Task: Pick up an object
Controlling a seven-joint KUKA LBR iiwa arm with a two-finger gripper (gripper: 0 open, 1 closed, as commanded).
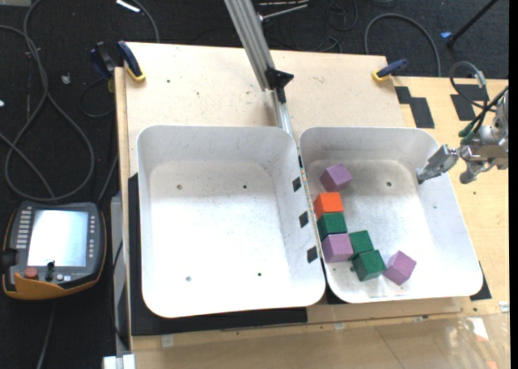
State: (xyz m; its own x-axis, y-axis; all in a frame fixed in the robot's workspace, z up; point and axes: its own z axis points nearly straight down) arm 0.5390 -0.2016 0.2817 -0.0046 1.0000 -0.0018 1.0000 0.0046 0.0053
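Left of my gripper [443, 162], blocks [348, 234] sit packed together; can't tell finger state, I risk pinching two or slipping.

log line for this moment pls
gripper: at right bin right rim, holding nothing | blocks: seven in right bin, untouched | stage: pre-pick

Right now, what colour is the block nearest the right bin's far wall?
Purple, clearest in the camera view.
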